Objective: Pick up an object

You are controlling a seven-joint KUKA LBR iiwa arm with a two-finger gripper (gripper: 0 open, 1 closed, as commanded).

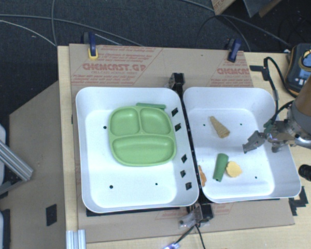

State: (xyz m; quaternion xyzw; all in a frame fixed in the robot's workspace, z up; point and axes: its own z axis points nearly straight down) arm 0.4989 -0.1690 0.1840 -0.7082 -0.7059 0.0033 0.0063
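Observation:
My gripper (pixel 261 141) hangs over the right part of the right bin (pixel 259 95), reaching in from the right edge. A tan cone-shaped piece (pixel 220 127) lies to its left in the bin's middle. Below it lie a green cylinder (pixel 220 167) and, touching that, a small yellow piece (pixel 234 169); both are down-left of the gripper and apart from it. A small orange piece (pixel 202 176) lies at the bin's left wall. Nothing is seen in the gripper.
The left bin (pixel 93 180) holds a green divided plate (pixel 142 136) with a dark green strip (pixel 151 106) at its far edge. A black divider (pixel 182 134) runs between the bins. Blue clamps (pixel 93 45) (pixel 234 48) hold the board's far edge. Cables trail at right.

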